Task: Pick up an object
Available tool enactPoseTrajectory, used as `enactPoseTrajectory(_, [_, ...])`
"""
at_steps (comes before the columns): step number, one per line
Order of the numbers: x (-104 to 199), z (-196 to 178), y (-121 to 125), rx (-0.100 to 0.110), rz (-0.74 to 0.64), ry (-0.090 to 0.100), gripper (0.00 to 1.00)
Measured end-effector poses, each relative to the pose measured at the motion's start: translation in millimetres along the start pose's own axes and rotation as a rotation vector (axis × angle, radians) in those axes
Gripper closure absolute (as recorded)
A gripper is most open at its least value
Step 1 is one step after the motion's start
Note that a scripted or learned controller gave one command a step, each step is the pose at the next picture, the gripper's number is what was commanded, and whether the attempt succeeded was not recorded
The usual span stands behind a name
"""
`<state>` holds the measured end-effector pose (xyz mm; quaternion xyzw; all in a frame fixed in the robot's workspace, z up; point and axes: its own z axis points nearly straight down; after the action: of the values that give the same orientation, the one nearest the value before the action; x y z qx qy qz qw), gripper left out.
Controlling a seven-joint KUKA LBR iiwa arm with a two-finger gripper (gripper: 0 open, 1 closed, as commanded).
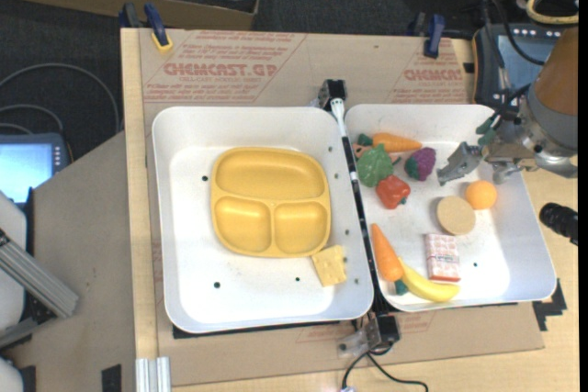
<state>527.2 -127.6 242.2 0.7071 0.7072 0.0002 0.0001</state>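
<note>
**Ana:** White plastic, two shallow bins side by side. In the camera view the left bin (175, 197) bears a yellow divided tray (270, 201) with a cheese wedge (329, 266) just off its lower right corner. The right bin (533, 239) has the pickable lot.

**Ben:** Which is what?

**Ana:** Along the top: broccoli (374, 165), a small carrot (396, 142) and purple grapes (421, 162). A red pepper (392, 191) sits below the broccoli. Mid-bin lie a tan round biscuit (456, 216) and an orange (480, 195), close together. Lower down: a larger carrot (387, 254), a banana (428, 289) and a small red-and-white carton (443, 257).

**Ben:** And the arm?

**Ana:** It reaches in from the right, and the gripper (457, 166) hangs over the bin's upper middle, between the grapes and the orange. Its fingers point left and look spread a little, with nothing between them.

**Ben:** So which step?

**Ana:** I'd judge it the approach; no object is lifted yet. The biscuit and orange lie just below the fingertips, the grapes just to their left. The next move calls for settling on one target, centring the jaws over it and descending. The orange may roll; the flat biscuit gives little to pinch.
</note>
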Motion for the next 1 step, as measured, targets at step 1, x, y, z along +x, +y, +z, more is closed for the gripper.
enactPoseTrajectory(1, [-17.0,165.6,57.1,0.005,-0.001,0.000,0.00])
